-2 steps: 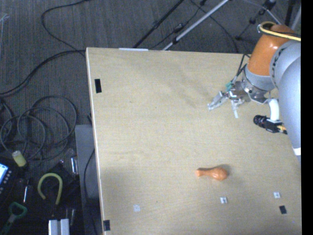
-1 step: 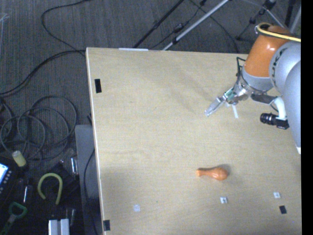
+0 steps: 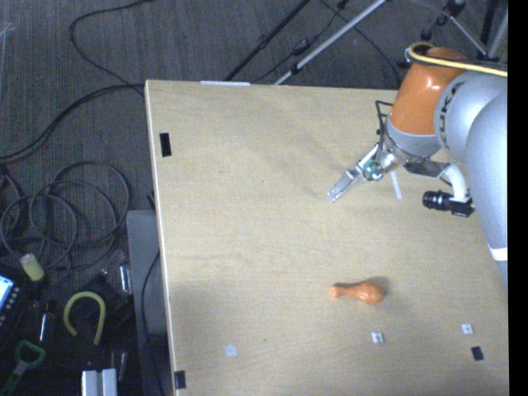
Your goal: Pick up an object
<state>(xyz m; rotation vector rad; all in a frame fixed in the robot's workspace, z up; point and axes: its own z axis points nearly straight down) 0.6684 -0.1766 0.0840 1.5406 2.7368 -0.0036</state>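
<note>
An orange, pear-shaped object (image 3: 359, 292) lies on its side on the tan wooden board (image 3: 247, 246), toward the lower right. My gripper (image 3: 365, 195) hangs above the board at the right, well up-view of the object and apart from it. Its two thin fingers are spread: one (image 3: 341, 187) points down-left and the other (image 3: 397, 190) is shorter in view. It is open with nothing between the fingers. The grey arm with its orange band (image 3: 425, 89) comes in from the right edge.
Small markers (image 3: 377, 337) dot the board's near right corner, and a black tab (image 3: 165, 144) sits by its left edge. Left of the board, cables (image 3: 66, 213) and tools lie on the floor. Stand legs (image 3: 346, 23) cross the carpet behind.
</note>
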